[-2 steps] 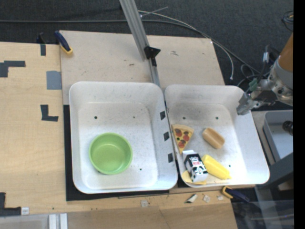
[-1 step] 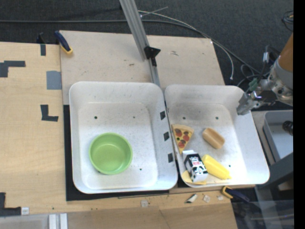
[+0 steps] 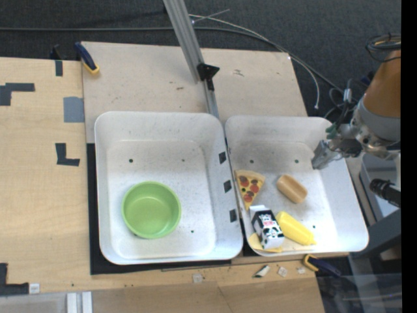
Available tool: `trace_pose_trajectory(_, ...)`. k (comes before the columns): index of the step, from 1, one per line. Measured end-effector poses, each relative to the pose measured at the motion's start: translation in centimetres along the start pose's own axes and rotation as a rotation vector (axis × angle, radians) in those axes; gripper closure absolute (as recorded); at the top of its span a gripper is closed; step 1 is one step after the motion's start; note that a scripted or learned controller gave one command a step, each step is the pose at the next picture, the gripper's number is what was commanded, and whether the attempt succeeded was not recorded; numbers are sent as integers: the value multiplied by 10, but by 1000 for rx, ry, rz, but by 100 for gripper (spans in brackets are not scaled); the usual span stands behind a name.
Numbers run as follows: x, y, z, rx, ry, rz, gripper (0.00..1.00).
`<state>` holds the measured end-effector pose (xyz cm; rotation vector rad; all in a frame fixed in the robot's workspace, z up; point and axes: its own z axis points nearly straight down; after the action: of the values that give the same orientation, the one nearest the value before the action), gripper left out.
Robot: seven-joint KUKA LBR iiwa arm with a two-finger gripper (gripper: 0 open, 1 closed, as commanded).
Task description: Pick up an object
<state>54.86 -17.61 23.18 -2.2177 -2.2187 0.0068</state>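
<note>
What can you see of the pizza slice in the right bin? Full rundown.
The pizza slice looks like a toy: a flat wedge with tan crust, orange-yellow topping and dark red rounds like pepperoni. It lies flat on the floor of the right bin, near the bin's left wall, crust edge toward the back and tip pointing forward at the black-and-white carton. Whether tip and carton touch is unclear. Nothing lies on it.

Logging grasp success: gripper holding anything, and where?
Nothing is held. The gripper hangs over the right bin's far right corner, apart from the bun.
</note>
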Motion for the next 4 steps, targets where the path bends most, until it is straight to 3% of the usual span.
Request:
trace_pose_trajectory(2,4,14,122,-1,1,0,0)
trace_pose_trajectory(3,4,13,111,0,2,0,100)
trace_pose_trajectory(4,-3,9,63,-8,0,2,100)
